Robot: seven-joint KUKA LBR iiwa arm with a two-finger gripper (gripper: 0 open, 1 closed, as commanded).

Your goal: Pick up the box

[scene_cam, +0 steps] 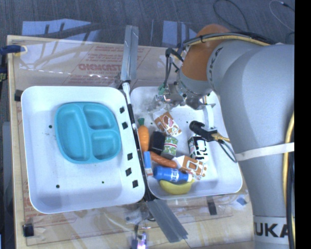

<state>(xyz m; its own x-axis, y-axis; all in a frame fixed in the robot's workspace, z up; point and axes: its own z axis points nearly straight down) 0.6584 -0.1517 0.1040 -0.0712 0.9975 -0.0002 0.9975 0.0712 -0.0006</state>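
The right bin (225,170) holds a heap of small items. An orange-and-white patterned box (167,123) lies tilted near the bin's middle. A second box with a like pattern (194,165) lies toward the front right, and a black-and-white carton (198,147) stands beside it. My gripper (164,96) hangs over the far left corner of this bin, a little behind the first patterned box and apart from it. I see nothing held in it. The grey arm and its orange band (199,56) cover the bin's back right.
Around the boxes lie a carrot (143,138), a black block (157,141), a green can (170,147), a blue bottle (171,175) and a banana (176,187). The left bin (41,191) holds a blue divided plate (88,131).
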